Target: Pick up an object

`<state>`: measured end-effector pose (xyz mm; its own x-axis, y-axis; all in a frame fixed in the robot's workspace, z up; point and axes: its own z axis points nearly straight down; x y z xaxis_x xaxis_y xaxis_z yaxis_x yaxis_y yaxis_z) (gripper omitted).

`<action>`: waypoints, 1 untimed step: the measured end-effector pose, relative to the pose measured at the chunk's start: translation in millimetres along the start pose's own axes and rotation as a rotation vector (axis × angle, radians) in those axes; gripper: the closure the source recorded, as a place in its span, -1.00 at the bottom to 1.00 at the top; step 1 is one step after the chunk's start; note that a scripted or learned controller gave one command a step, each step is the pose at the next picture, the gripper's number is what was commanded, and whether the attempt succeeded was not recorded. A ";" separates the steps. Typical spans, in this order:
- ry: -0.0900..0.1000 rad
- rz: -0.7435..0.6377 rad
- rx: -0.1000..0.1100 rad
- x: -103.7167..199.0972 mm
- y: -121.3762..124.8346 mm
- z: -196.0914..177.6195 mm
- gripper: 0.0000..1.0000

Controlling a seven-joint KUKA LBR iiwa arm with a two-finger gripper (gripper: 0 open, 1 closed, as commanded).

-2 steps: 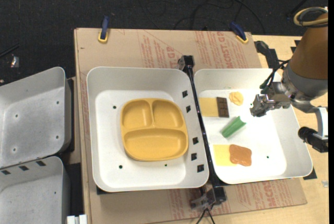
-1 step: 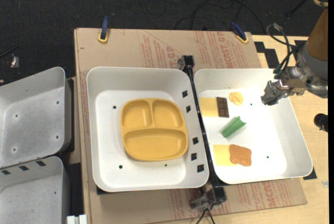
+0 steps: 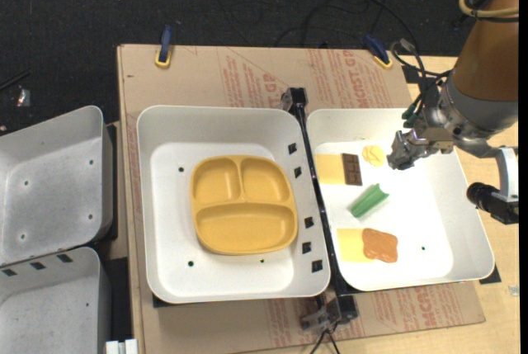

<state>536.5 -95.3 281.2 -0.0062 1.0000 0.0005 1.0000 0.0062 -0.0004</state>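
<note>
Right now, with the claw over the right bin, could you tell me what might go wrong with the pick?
1. The claw hangs beside the small yellow piece, not over it, so a straight descent may miss.
2. The brown bar overlaps a yellow slice, and the orange piece overlaps another yellow slice; either pick could drag both.
3. The green block lies diagonally, so it may slip.

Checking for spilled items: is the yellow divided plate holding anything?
Empty. The yellow divided plate sits flat in the left bin, and all three compartments show bare yellow.
</note>
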 end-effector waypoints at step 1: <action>0.001 -0.002 0.002 57.3 8.3 20.5 1.00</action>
<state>544.5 -37.9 260.7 -0.0084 1.0000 0.0019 1.0000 0.0084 -0.0027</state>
